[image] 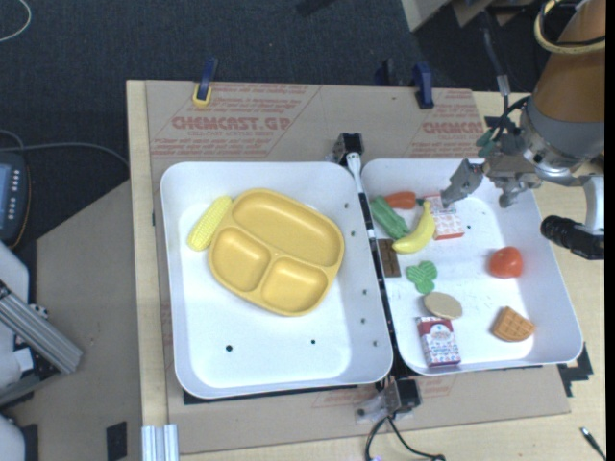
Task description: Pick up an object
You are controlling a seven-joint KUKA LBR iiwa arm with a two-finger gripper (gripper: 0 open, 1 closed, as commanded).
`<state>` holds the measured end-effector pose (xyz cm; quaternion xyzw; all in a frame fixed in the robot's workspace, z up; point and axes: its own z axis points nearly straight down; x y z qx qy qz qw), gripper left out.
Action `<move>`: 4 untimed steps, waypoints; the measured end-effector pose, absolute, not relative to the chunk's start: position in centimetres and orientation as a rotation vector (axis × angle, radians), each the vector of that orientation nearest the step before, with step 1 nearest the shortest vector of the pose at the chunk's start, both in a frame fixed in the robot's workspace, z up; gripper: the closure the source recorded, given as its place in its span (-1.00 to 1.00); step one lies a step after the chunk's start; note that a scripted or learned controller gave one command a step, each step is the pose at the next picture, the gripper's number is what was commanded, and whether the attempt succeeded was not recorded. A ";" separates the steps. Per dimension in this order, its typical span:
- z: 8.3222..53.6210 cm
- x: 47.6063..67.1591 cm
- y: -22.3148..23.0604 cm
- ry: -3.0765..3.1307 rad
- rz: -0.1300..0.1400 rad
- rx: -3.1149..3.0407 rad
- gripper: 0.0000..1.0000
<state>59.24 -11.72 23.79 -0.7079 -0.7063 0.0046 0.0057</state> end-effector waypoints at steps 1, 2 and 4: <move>24.6 59.5 -11.7 -2.221 0.000 -2.221 -1.00; 19.6 59.6 -10.7 -2.219 0.005 -2.216 -1.00; 9.0 58.5 -9.6 -2.216 0.005 -2.218 -1.00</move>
